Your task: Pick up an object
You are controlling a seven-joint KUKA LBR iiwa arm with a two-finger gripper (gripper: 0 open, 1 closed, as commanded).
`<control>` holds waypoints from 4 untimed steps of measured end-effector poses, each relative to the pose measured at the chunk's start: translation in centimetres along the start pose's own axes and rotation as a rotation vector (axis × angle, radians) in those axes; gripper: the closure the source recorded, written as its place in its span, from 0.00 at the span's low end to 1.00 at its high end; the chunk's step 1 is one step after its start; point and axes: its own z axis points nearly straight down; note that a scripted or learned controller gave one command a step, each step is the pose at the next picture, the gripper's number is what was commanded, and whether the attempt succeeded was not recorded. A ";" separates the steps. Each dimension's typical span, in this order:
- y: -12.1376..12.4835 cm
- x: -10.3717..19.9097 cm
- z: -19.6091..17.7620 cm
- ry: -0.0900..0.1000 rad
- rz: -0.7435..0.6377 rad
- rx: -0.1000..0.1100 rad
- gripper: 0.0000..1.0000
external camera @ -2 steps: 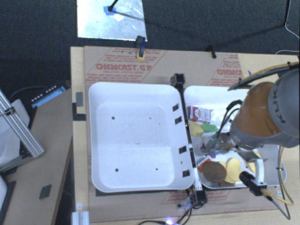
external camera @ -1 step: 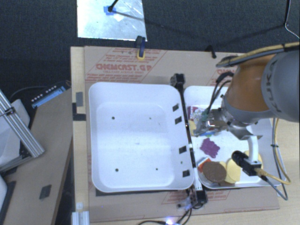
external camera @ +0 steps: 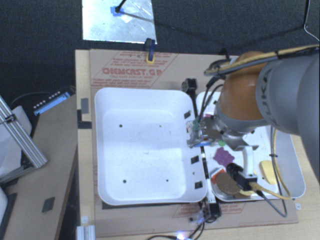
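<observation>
A slanted view from above shows 2 shallow white bins side by side on a cardboard sheet [external camera: 131,70] printed with red lettering. The left bin [external camera: 145,149] shows a plain white floor marked with a few small dark dots.

1 grey robot arm [external camera: 290,91] with an orange band reaches in from the right and covers much of the right bin [external camera: 292,169]. Its gripper [external camera: 196,135], a cluster of small metal parts, sits low over the strip where the 2 bins meet, at the right bin's left edge. The arm's bulk and the small scale hide the tip, so it is not possible to tell whether the gripper is open or closed, and nothing can be seen held in it.

The loose things lie in the right bin, below and to the right of the gripper. A purple piece [external camera: 223,156] lies nearest to it, but apart from it. A brown round thing [external camera: 227,185], possibly a disc, rests near the bin's front edge. A pale yellow piece [external camera: 267,171] lies further right, well apart from the gripper.

At the top, a silvery sheet [external camera: 117,11] lies on dark cloth, and a yellow and blue clamp [external camera: 149,51] sits at the cardboard's far edge.
</observation>
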 end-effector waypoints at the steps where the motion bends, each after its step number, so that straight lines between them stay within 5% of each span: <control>1: 0.9 8.7 -5.9 0.002 -0.002 -0.004 1.00; 3: 1.0 8.1 -7.7 -0.002 -0.002 0.000 1.00; 4: -2.3 6.5 -19.3 0.001 0.008 -0.010 1.00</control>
